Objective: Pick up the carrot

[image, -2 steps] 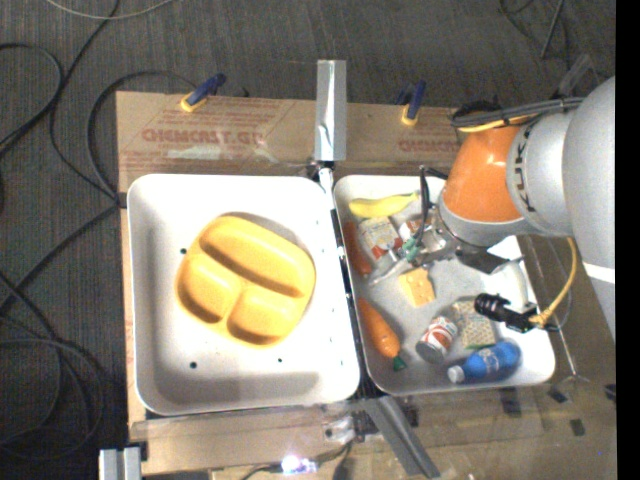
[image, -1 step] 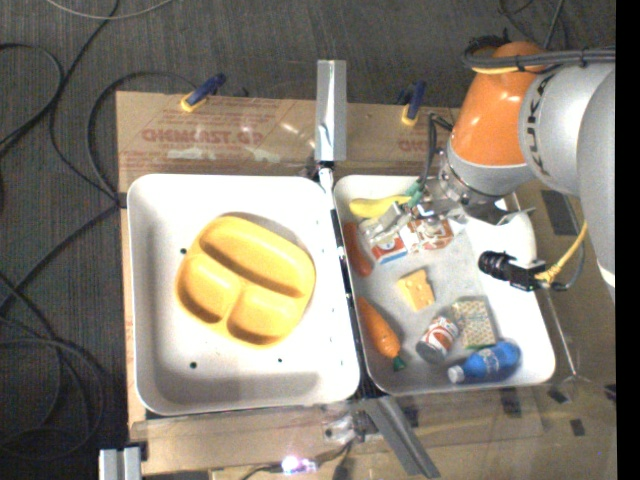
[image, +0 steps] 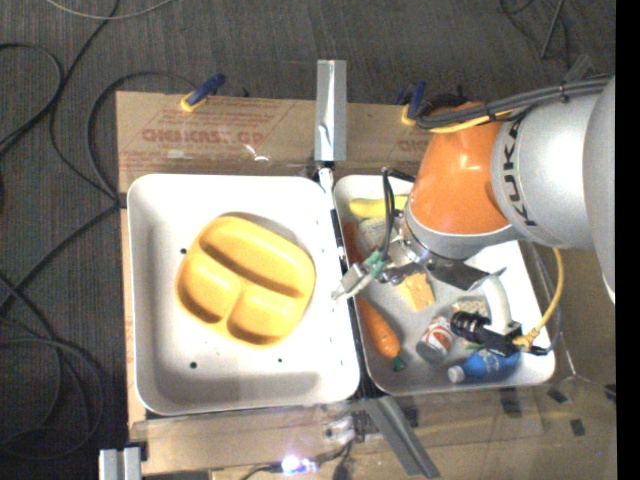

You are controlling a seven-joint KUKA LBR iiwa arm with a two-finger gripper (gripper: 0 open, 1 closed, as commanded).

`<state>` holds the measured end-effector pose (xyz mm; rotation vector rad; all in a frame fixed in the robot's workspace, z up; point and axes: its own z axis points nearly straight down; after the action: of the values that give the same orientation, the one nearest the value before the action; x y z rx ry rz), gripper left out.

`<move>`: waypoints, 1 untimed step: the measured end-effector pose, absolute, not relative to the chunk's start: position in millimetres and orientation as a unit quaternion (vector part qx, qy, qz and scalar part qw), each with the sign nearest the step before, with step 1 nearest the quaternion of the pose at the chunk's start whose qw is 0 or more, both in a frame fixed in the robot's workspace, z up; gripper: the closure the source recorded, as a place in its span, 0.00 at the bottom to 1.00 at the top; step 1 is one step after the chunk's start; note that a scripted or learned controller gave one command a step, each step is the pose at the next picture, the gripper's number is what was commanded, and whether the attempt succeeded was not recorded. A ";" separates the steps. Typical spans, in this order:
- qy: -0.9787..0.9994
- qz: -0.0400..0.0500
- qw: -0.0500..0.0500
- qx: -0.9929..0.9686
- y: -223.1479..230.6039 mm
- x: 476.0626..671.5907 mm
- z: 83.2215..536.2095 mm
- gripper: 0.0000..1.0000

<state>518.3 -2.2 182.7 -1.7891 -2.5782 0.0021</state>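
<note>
- Two shallow white plastic bins side by side on bench: left bin [image: 150,298], right bin [image: 540,368].
- Orange tapered carrot with green stub end [image: 379,332] lying flat near left wall of right bin, toward its front edge; not lifted, nothing clamped on it.
- Two-finger gripper [image: 375,266] hanging low over right bin's left wall, just behind carrot, apart from it as far as visible.
- Spread or pressed together: cannot tell; wrist and cabling mask the tips.
- Judged early: approach under way, grasp and lift both left to do.
- Glossy yellow moulded plastic tray, rounded with three hollows [image: 246,278], mid left bin.
- Clutter at right bin's front right corner: small red-and-white can [image: 436,341], blue item [image: 487,364], both smooth and hard-looking.
- Carrot surface smooth, slightly shiny, probably toy plastic; round taper may roll under a pinch.
</note>
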 end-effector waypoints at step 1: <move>-0.836 0.001 0.001 -0.549 -34.4 483.2 182.9 0.00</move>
<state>483.2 -34.4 182.9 -1.7241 -2.6227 0.0028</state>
